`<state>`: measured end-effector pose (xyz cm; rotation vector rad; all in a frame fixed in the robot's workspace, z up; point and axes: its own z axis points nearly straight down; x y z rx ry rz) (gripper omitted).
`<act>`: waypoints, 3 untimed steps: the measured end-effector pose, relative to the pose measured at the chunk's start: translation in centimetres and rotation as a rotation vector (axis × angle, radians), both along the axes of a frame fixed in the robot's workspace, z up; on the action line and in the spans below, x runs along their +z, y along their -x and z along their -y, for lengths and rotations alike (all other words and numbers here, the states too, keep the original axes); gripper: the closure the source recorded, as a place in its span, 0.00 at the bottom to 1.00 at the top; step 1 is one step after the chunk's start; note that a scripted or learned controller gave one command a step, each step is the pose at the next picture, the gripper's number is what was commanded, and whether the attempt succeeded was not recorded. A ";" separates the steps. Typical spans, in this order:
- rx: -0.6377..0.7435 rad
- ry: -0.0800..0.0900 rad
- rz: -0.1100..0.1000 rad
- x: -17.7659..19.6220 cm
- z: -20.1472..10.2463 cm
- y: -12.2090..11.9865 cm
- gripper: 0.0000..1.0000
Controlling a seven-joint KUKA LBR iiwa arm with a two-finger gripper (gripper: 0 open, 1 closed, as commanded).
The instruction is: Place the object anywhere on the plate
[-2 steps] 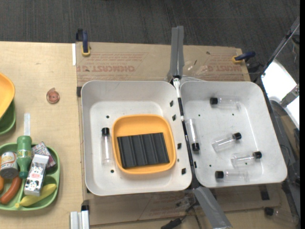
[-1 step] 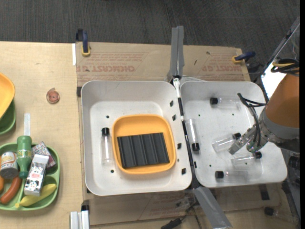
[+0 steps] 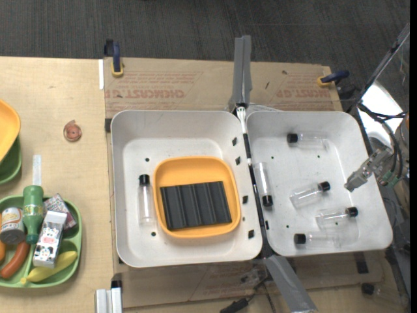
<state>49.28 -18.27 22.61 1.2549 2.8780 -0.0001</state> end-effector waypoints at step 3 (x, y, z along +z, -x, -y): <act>0.607 0.002 0.002 18.6 3.9 -9.2 1.00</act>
